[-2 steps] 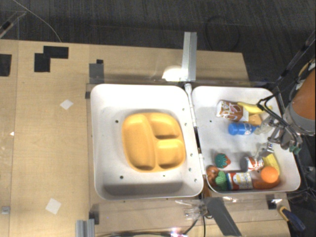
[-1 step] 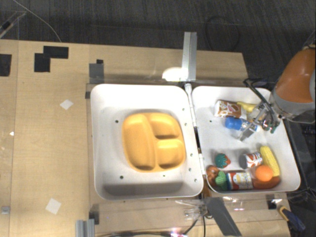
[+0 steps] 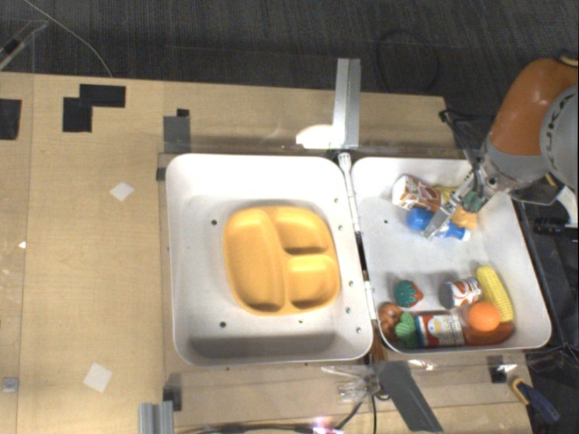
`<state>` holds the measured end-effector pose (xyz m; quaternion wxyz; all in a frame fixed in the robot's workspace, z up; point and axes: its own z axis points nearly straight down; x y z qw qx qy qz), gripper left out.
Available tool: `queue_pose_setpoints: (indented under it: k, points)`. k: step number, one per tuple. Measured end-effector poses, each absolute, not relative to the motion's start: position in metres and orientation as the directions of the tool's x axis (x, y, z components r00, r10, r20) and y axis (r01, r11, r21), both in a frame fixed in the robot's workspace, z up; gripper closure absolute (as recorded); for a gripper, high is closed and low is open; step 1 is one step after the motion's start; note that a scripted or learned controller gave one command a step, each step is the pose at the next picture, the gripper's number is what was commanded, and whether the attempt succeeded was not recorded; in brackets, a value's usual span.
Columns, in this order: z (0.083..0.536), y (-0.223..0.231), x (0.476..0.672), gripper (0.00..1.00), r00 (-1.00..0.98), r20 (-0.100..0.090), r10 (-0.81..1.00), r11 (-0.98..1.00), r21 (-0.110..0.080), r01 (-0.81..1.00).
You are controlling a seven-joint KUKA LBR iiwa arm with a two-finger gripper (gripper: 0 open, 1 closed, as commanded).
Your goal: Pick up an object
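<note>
While the hand [image 3: 450, 213], grip state unclear, hovers low, the corn cob [image 3: 495, 293] lies lengthwise front-to-back.

In the right bin [image 3: 534, 269] lie small toy foods — a crumpled white packet [image 3: 414, 191] beside blue pieces [image 3: 422, 219] at the far end; a corn cob [image 3: 495, 293], an orange [image 3: 485, 317], a small can [image 3: 463, 291], a bottle [image 3: 441, 329] and a strawberry [image 3: 407, 292] crowd the near end.

Divided tray [image 3: 279, 259] in left bin [image 3: 190, 242], toys perhaps crowding right bin's [image 3: 529, 278] near edge
</note>
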<state>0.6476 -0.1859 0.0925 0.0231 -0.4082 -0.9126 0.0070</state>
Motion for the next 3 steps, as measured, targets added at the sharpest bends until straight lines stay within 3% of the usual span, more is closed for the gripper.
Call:
queue_pose_setpoints:
  k: [1,2,3]
  points:
    - [0.163,-0.200,0.659,0.00,-0.897,-0.016,0.443,0.897,0.003,0.443]
    - [0.121,-0.204,0.645,0.00,-0.719,-0.028,0.694,0.720,0.017,0.694]
    - [0.135,-0.202,0.649,1.00,-0.724,-0.039,0.689,0.725,0.023,0.689]
